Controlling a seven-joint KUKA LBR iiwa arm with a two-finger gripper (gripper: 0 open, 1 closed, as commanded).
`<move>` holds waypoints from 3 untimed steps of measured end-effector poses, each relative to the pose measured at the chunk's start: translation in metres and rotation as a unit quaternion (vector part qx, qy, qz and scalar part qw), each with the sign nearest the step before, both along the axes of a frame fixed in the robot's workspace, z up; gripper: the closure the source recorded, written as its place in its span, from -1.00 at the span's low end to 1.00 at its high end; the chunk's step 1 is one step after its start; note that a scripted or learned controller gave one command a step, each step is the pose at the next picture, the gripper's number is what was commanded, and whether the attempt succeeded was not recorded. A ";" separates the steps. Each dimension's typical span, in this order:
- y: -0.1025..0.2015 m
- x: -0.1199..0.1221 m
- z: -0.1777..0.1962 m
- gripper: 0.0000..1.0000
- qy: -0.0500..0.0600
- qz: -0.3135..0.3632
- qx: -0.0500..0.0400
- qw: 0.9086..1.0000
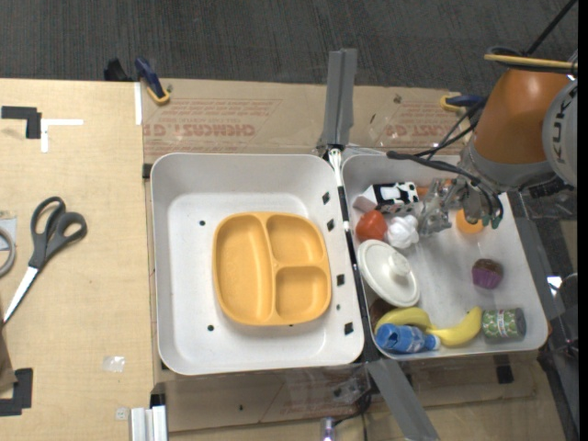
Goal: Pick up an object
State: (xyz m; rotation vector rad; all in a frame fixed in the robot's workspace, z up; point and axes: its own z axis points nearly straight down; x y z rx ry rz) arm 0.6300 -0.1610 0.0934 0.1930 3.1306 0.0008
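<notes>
My gripper (459, 213) hangs low over the back of the right bin (525, 246), its fingers apart and nothing between them. An orange object (469, 225) lies just under its right side. To its left lie a white crumpled item (401, 233), a red object (370, 225) and a black-and-white toy (395, 193). Further forward are a white round lid (389, 272), a purple piece (487, 273), a banana (441, 325), a blue bottle (404, 340) and a green can (503, 323).
The left bin (179, 274) holds an orange divided plate (272, 268). Scissors (41, 242) lie on the bench at the left. A grey post (339, 99) stands behind the wall between the bins. Cables run from the arm (519, 118) over the back right corner.
</notes>
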 end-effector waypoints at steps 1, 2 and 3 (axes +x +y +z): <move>-0.061 0.012 0.002 1.00 -0.002 0.108 -0.002 0.994; -0.061 0.010 0.001 -1.00 0.003 0.109 0.000 0.994; -0.061 -0.006 0.000 -1.00 0.000 0.070 0.000 0.998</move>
